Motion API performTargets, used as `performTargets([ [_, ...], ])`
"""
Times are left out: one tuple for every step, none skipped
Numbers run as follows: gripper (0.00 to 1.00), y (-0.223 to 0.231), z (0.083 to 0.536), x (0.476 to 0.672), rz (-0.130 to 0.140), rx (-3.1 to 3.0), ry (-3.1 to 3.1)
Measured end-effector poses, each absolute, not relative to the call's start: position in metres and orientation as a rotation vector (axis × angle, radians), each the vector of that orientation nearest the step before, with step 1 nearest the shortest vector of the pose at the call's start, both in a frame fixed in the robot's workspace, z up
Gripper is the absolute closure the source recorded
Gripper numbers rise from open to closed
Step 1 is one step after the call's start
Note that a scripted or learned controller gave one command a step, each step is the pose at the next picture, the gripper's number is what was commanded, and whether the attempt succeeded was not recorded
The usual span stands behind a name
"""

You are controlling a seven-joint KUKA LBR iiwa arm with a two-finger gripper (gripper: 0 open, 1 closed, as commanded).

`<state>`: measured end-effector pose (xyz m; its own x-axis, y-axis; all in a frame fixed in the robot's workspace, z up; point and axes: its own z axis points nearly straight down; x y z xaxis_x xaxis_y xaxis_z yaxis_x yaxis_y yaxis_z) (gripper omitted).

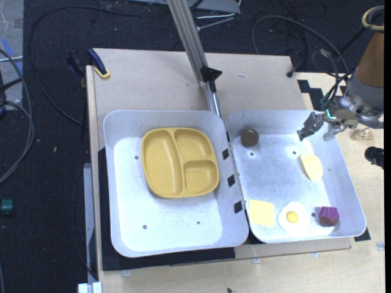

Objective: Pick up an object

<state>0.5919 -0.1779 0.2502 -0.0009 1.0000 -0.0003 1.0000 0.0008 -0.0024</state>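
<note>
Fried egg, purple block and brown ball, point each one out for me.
fried egg [292, 217], camera view, on its yolk
purple block [328, 215], camera view, on its top face
brown ball [249, 138], camera view, on its middle

You are looking at five small items lying flat in the right bin, all below the gripper [317, 127]. A brown round piece [249, 138] is sitting off to its left. A pale yellow wedge [312, 166] is lying just beneath it. Farther down, a yellow square slice [262, 213], a fried egg [292, 217] and a purple block [328, 215] are resting in a row.
</note>
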Motion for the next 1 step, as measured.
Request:
performTargets([
  [0.0, -0.1779, 0.2515, 0.5926, 0.001, -2.221, -2.223],
])
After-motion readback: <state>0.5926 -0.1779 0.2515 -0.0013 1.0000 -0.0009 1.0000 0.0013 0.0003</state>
